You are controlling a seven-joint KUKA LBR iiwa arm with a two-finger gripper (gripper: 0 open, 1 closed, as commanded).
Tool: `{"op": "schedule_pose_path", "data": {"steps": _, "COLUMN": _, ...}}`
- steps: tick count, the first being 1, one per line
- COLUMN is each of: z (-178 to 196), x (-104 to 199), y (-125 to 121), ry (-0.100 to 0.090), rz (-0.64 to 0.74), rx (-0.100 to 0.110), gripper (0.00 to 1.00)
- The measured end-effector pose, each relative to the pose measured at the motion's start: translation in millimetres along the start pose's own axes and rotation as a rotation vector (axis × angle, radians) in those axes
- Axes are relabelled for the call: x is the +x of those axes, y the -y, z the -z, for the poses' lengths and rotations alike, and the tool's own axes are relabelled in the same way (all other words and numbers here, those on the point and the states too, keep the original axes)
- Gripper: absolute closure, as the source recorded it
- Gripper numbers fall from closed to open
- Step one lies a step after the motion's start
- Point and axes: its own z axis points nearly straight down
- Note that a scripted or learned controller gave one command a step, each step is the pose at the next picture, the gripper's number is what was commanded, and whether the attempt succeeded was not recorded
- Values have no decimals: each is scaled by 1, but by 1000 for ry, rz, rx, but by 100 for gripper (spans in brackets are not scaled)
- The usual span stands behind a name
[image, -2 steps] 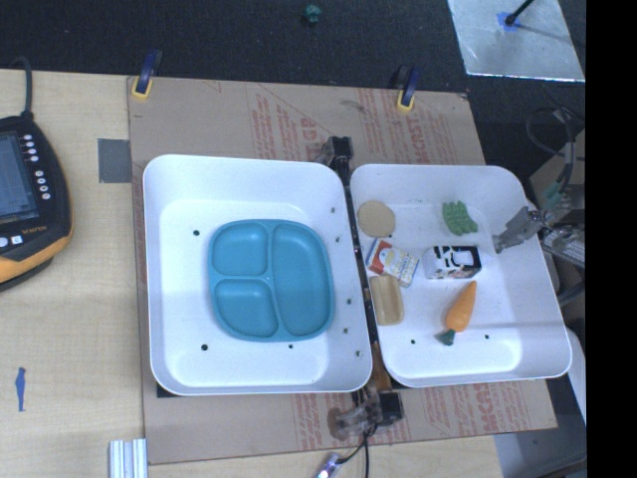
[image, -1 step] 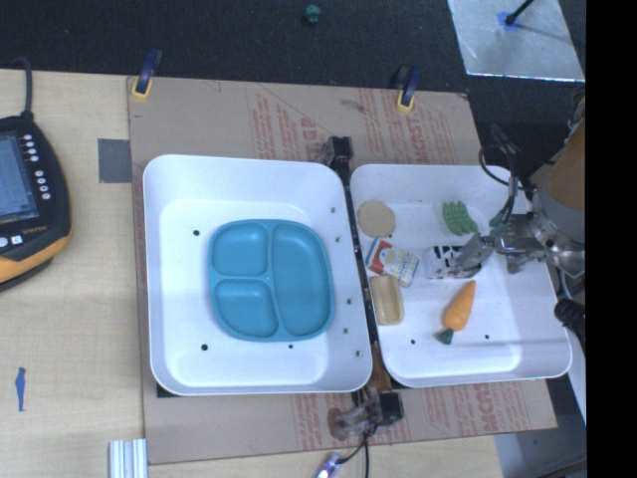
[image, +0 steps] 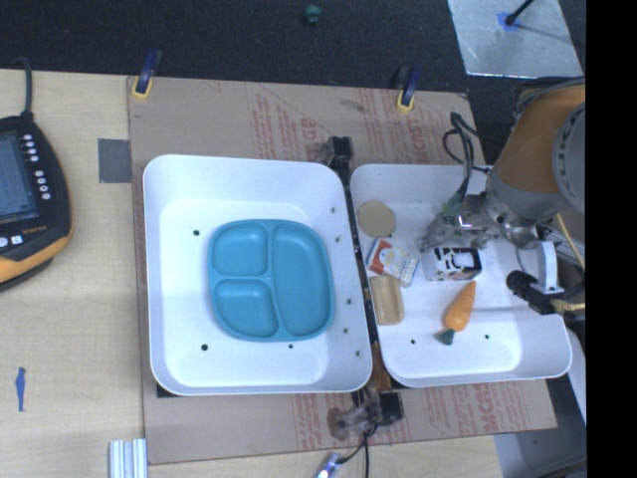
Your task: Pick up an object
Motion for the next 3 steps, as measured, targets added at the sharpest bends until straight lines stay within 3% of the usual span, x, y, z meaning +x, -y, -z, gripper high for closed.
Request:
{"op": "schedule_pose_path", "data": {"steps": 1, "z": 20, "x": -29, "y": -53, "ry": -1, "rz": 0, "rx": -4, "gripper": 0}}
{"op": "schedule_pose_path", "data": {"steps": 2, "z": 13, "x": 12, "y": -25, "ry": -1, "rz": 1, "rx": -1, "gripper": 0}}
{"op": "schedule_pose_path", "data": {"steps": 3, "z": 57, "x": -47, "y": -52, "ry": 0, "rz": -3, "rx": -4, "gripper": 0}}
